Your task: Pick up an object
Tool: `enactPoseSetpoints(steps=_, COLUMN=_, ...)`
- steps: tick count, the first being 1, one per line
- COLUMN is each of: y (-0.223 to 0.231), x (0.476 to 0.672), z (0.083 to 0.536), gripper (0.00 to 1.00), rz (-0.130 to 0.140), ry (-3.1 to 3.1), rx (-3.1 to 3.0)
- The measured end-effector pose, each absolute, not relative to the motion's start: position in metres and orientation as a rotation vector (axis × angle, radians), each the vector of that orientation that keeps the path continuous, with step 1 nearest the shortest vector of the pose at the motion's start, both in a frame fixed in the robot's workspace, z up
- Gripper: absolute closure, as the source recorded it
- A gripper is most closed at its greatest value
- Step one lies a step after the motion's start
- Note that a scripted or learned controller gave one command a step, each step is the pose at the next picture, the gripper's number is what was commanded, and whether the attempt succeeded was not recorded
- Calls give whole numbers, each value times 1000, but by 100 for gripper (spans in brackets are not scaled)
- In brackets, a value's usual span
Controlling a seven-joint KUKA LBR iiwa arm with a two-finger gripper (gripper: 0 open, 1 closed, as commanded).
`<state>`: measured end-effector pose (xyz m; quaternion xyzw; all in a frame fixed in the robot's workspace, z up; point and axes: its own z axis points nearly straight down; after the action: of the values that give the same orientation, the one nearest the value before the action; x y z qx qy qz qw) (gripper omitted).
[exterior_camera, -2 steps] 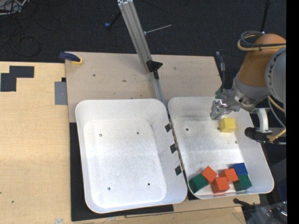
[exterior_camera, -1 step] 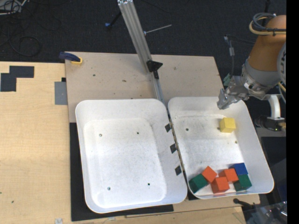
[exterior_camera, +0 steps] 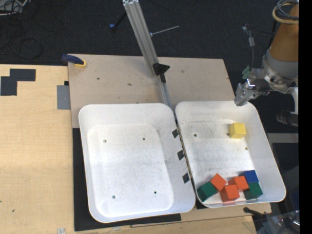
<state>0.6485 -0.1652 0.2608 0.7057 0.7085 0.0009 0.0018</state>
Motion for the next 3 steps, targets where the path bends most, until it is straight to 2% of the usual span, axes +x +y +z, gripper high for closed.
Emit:
enactPoseSetpoints(steps=2, y=-68, x=637, z=252, gripper=100, rz=-2, ry=2229, rx=2220)
enactPoseSetpoints(steps=3, y=-20, x=622, z=238, gripper=100, rz=-4, ry=2229, rx=2222)
